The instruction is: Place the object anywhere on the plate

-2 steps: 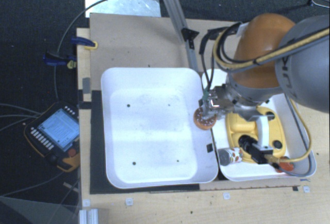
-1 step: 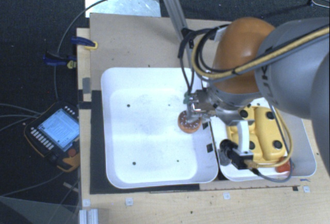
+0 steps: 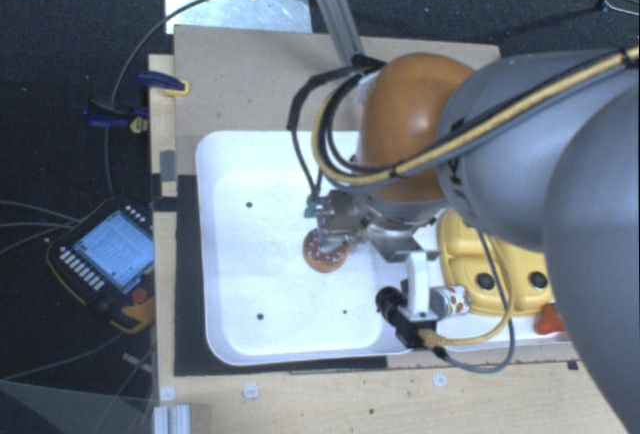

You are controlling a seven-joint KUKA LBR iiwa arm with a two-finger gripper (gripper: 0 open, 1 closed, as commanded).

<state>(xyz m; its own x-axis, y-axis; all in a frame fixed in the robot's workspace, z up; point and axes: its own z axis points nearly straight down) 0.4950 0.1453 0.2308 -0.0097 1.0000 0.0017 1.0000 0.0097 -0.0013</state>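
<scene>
A small round brown object (image 3: 326, 254) with pale speckles lies on the floor of the left white bin (image 3: 240, 252), near that bin's right side. My gripper (image 3: 334, 222) hangs directly over the object's upper edge, and the wrist and orange band hide most of it. I cannot see whether the gripper touches the object. A yellow plate-like piece (image 3: 492, 274) with two dark spots sits in the right bin, partly under the arm.
The grey arm covers most of the right bin. A small orange-red thing (image 3: 548, 321) lies by the yellow piece's lower right edge. Black and yellow cables (image 3: 405, 314) loop below the wrist. A hand-held control unit (image 3: 108, 257) lies left of the bench.
</scene>
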